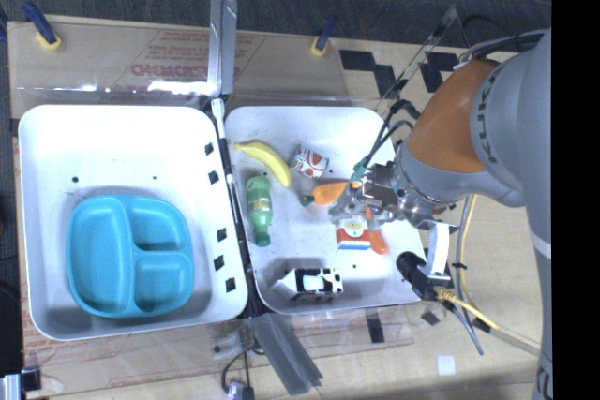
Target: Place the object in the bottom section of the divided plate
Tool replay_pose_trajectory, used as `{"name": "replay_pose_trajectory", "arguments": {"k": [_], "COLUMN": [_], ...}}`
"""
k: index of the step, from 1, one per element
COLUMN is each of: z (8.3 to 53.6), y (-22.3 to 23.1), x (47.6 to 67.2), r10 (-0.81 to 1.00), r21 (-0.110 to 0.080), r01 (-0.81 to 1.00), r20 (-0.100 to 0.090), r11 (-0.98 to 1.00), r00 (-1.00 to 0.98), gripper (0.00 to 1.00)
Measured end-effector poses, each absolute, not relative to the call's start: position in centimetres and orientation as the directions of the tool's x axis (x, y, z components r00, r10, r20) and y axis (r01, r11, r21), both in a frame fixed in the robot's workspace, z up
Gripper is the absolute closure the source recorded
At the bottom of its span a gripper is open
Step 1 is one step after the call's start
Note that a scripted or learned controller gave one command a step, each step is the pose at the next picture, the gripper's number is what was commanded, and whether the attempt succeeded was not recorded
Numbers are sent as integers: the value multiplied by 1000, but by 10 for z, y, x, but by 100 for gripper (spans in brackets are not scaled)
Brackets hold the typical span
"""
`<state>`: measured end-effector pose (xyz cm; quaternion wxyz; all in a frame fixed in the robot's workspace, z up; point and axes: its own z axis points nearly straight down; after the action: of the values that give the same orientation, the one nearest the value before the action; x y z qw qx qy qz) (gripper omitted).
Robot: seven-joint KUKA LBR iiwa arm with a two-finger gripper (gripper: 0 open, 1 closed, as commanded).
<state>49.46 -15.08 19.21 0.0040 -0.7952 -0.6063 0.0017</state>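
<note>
Over the right bin [281, 122], my fingers [354, 213] hang low among the jumble by the carrot [328, 194]; whether they are spread or pressed together I cannot tell. I am down here because the pickings lie here: banana [265, 160], green bottle [259, 209]. The blue divided plate [129, 254] waits in the left bin [56, 131], well apart, its bottom section bare.
</note>
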Motion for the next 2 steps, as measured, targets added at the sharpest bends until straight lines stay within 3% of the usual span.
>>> {"name": "replay_pose_trajectory", "arguments": {"k": [1, 2], "z": [190, 191], "y": [-42, 30], "x": [476, 476], "r10": [996, 996], "r21": [-6, -4], "r01": [996, 996], "r20": [1, 0], "r11": [-90, -87], "r00": [90, 87], "gripper": [100, 100]}}
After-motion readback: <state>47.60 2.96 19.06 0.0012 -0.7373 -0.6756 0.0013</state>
